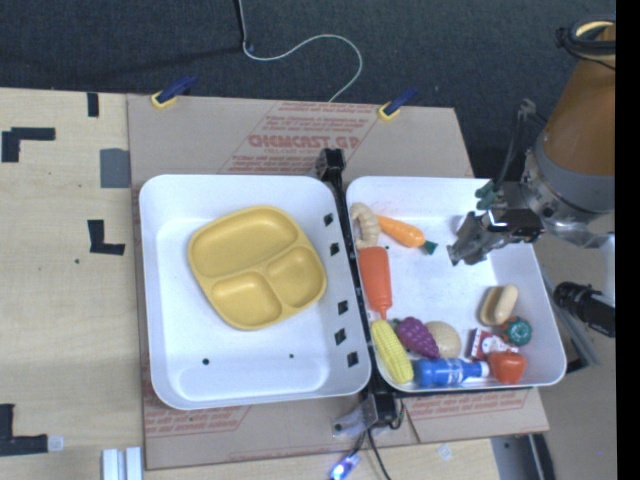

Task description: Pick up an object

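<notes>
Nothing is seen lifted. The gripper (pixel 468 251) is held over the right bin (pixel 545 286), above the toys; its state cannot be told. Pickup remains outstanding.

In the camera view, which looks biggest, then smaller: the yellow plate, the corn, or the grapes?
1. Yellow plate, by far.
2. Corn.
3. Grapes, a little smaller than the corn.

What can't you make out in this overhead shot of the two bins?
- End effector, camera view: too dark and small to tell whether it is open or shut.
- Red and white item in the right bin's near corner: partly covered by the red toy and blue bottle; unidentifiable.
- Arm: cut off by the right edge.
</notes>
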Robot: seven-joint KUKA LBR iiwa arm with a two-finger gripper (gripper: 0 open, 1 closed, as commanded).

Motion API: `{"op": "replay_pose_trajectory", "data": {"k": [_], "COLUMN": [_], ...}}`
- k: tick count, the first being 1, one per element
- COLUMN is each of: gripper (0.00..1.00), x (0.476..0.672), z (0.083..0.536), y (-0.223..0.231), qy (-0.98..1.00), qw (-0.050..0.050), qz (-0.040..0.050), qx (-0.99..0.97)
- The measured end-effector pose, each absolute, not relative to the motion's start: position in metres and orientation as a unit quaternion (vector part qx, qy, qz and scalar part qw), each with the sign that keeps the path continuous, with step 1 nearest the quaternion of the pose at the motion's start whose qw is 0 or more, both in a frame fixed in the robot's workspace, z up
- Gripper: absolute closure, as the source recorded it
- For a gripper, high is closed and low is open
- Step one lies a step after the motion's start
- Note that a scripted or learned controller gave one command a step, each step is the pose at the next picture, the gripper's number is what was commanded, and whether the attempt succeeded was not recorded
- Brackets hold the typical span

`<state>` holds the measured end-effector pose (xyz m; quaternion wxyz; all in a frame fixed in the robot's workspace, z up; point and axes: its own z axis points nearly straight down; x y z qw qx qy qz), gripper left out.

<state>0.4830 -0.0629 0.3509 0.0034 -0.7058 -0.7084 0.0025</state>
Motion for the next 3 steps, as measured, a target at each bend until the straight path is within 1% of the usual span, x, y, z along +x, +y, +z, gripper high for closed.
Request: {"op": "replay_pose_trajectory", "data": {"k": [1, 2, 3], "gripper": [1.00, 1.00, 1.00], "x": [0.482, 0.484, 0.484], "z": [0.277, 0.360, 0.393], "y": [-0.016, 0.036, 0.033], "qy": [-0.709, -0.710, -0.708], "qw": [0.004, -0.002, -0.001], "qz": [0.0033, -0.0030, -0.0009], "qx": [-0.705, -0.704, -0.706]}}
